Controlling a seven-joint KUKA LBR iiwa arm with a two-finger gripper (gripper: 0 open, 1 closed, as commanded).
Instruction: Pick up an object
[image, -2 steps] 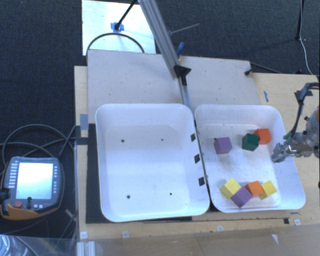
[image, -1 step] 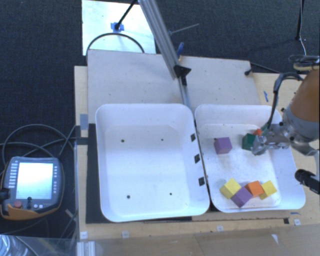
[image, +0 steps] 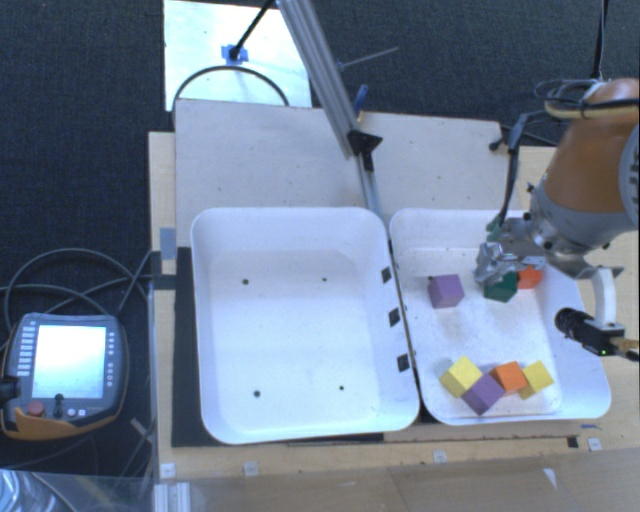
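Note:
My gripper (image: 497, 268) hangs low over the right bin (image: 420, 240), near its back right part. Right under its fingertips lies a green block (image: 501, 288), with an orange-red block (image: 529, 277) touching it on the right. The metal fingers hide whether anything sits between them. A purple cube (image: 446, 291) lies to the left of the gripper. Near the bin's front edge a cluster holds a yellow block (image: 462, 376), a purple block (image: 483, 393), an orange block (image: 511, 376) and another yellow block (image: 538, 377).
The left bin (image: 240, 400) sits beside the right one, with small black clips (image: 393, 316) along the shared rim. A slanted metal pole (image: 330, 80) crosses the back. A teach pendant (image: 62, 375) rests on the floor at left.

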